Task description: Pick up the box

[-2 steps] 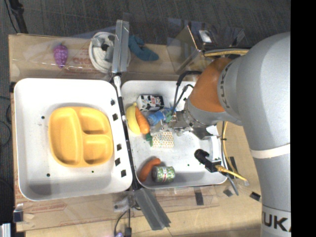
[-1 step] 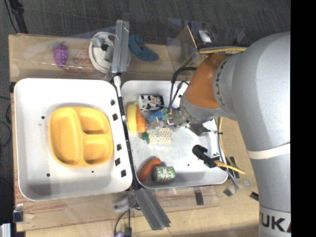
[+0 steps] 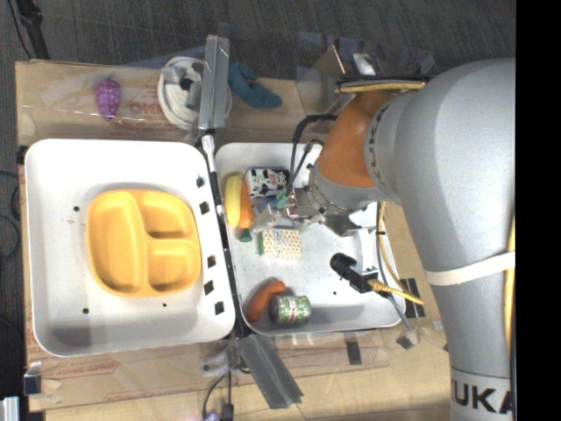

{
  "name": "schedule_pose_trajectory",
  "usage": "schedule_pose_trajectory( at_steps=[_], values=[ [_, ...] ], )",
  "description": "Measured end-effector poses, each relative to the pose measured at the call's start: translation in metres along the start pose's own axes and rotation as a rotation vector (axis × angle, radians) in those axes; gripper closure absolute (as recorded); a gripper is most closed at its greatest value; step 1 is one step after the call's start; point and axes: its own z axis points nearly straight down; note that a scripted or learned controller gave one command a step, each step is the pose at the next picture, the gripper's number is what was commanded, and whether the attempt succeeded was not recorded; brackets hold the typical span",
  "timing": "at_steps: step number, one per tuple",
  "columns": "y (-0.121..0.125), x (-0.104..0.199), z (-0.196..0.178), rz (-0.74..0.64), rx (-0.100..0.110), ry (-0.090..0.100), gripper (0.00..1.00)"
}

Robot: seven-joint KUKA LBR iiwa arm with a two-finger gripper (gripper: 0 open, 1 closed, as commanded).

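A small box [image 3: 266, 181] printed in black, white and green lies at the far end of the right bin [image 3: 368, 318]. A flat speckled packet [image 3: 281, 244] with a green edge lies just nearer the camera, mid-bin. My gripper [image 3: 292, 207] hangs low between these two, right beside the box's near right corner. The wrist and arm cover the bin's right side. Nothing is visibly held.
A yellow banana [image 3: 235, 200] lies along the right bin's left wall, next to the box. An orange carrot-like piece [image 3: 262, 297] and a green can [image 3: 290, 308] sit at the near end. The left bin [image 3: 53, 174] holds a yellow divided tray [image 3: 145, 239].
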Motion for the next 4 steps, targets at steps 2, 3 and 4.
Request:
schedule_pose_trajectory(
  at_steps=[2,3,4],
  values=[
    [-0.027,0.004,-0.008,-0.098,0.007,0.003,1.00],
    [-0.027,0.004,-0.008,-0.098,0.008,0.003,0.00],
    [-0.100,-0.038,0.002,0.081,0.003,0.002,0.00]
  ],
)
